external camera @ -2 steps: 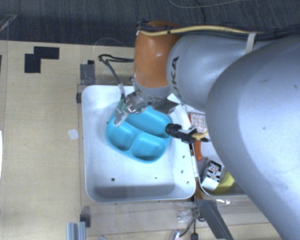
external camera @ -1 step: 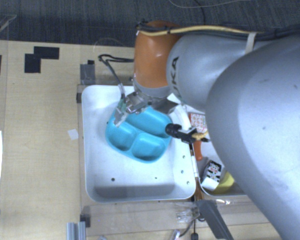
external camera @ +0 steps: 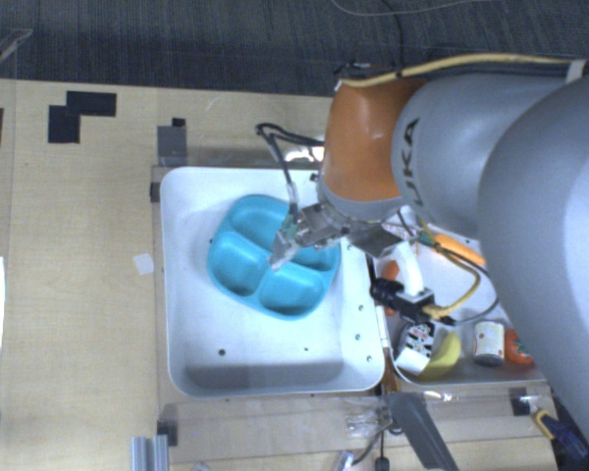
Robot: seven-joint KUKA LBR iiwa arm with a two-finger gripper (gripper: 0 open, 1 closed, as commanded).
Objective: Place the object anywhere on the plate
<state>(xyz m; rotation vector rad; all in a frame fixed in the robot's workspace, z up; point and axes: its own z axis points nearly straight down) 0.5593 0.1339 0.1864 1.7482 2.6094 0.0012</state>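
Camera view: fingers (external camera: 287,243) over blue plate (external camera: 270,258), grip state unclear, can't tell. Risk: object, if held, bouncing off divider ridge below fingers.

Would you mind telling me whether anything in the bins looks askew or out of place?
Nothing stands out. The blue divided plate lies flat in the left bin, and several small objects sit together in the right bin.

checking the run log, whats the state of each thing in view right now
blue plate: flat in the left bin, its compartments bare
gripper: low over the plate's middle
left bin: holds the plate
right bin: holds small objects, partly hidden by the arm
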